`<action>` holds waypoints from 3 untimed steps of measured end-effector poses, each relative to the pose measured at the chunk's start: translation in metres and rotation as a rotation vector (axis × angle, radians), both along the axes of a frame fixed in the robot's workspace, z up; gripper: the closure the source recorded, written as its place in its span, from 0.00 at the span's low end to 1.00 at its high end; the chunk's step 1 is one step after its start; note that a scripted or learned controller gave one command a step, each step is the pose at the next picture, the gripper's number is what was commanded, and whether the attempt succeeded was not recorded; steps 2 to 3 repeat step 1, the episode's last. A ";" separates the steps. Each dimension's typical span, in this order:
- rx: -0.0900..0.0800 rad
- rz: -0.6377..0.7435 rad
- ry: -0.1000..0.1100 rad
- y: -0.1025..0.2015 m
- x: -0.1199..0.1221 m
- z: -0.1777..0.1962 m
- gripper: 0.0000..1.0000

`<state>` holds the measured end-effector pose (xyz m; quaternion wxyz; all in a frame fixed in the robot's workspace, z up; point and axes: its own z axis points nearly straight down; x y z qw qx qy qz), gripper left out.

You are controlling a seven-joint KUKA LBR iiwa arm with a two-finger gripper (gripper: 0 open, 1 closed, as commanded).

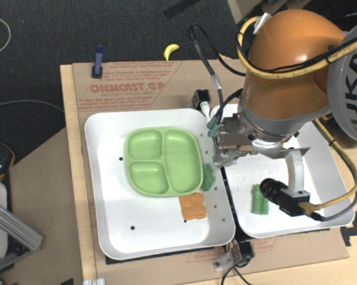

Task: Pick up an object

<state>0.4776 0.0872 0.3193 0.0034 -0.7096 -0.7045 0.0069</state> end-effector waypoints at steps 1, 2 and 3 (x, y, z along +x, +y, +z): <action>0.010 0.015 -0.023 0.066 0.002 0.073 1.00; 0.010 0.015 -0.023 0.066 0.002 0.073 1.00; 0.010 0.015 -0.023 0.066 0.002 0.073 1.00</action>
